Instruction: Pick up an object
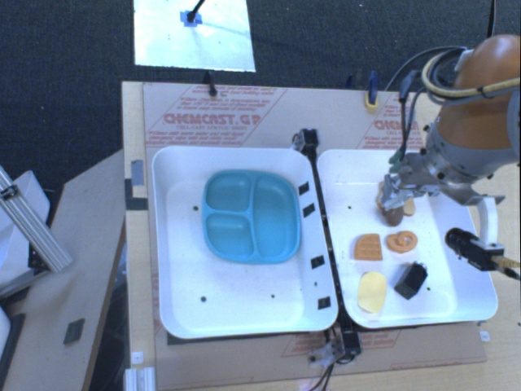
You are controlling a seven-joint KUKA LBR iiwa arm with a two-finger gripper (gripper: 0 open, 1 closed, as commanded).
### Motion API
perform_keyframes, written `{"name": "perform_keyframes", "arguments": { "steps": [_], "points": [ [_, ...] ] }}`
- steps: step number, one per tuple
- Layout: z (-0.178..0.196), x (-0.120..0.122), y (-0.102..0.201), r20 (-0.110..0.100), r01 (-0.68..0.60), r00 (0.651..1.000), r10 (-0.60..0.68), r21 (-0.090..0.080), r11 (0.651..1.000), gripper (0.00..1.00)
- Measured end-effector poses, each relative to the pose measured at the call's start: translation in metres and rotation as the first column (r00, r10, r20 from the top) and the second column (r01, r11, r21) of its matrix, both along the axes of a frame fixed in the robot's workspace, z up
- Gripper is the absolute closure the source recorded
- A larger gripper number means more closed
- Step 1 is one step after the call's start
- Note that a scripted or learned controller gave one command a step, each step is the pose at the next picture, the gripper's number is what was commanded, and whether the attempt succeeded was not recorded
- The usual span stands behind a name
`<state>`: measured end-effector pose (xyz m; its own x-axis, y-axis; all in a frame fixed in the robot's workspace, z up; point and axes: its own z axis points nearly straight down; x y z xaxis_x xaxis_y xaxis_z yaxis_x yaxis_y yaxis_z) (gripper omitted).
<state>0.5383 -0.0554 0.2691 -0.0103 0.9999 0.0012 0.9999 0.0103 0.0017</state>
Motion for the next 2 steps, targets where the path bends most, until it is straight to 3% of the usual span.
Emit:
{"name": "perform_keyframes", "arguments": {
  "steps": [2],
  "points": [
    [-0.037, 0.002, 0.106, -0.001, 0.003, 1.0, -0.003, -0.001, 1.0, 1.0]
  ]
}}
